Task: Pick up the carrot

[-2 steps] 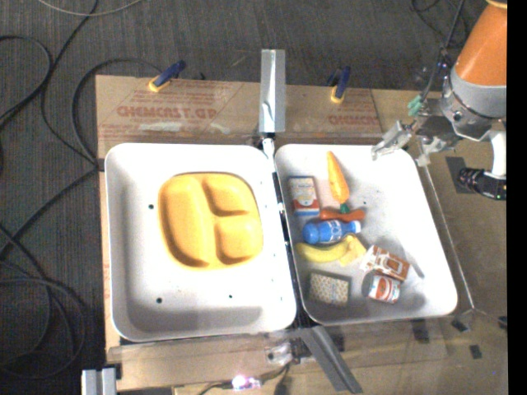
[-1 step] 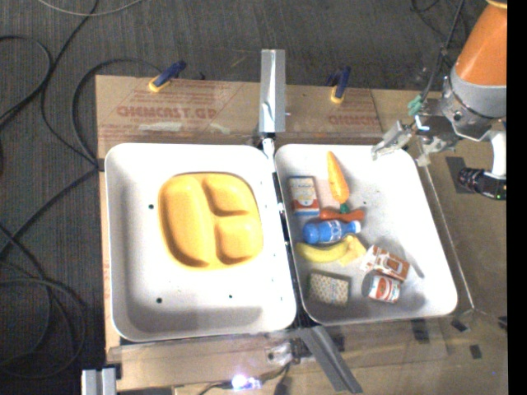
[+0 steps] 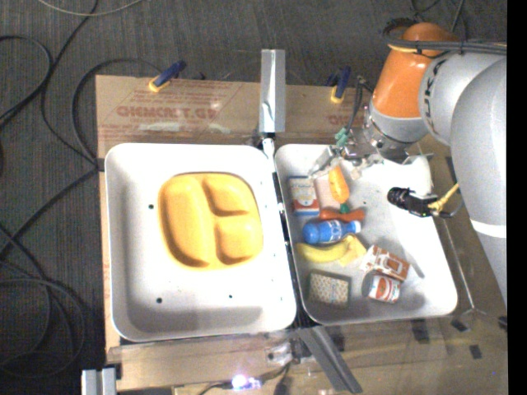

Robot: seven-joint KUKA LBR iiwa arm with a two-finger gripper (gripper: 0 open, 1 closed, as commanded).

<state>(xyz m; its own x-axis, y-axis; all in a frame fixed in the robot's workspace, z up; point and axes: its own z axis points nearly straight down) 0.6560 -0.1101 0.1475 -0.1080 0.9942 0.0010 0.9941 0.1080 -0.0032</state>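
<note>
A: We saw the brown board-covered surface (image 3: 189, 109) first, carrying two white bins side by side.

B: We did. The grey arm (image 3: 478, 138), with its orange band, reached in from the right over the far corner of the right bin (image 3: 428, 295).

A: The left bin (image 3: 132, 286) held a yellow divided tray (image 3: 212, 218), lying flat near its middle.

B: Everything else we counted was in the right bin. A banana (image 3: 325, 253) lay across the middle, with a blue bottle (image 3: 328, 232) on its side just behind it, touching or nearly so.

A: Toward the near right corner we noted a brown and white carton (image 3: 385, 262), tilted, and a small can (image 3: 380, 288) just beside it. A patterned packet (image 3: 329, 287) lay near the front wall.

B: And a little white and red box (image 3: 303, 194) stood by the left wall.

A: Where did we place the carrot (image 3: 338, 186)?

B: In the far half of the right bin, just right of that box and behind the blue bottle, its length running toward the back wall.

A: The pincer (image 3: 339, 161) hung right over the carrot's far end, very close to it.

B: Yes, but we could not tell whether the pincer was wide or narrow, nor whether it touched the carrot.
</note>
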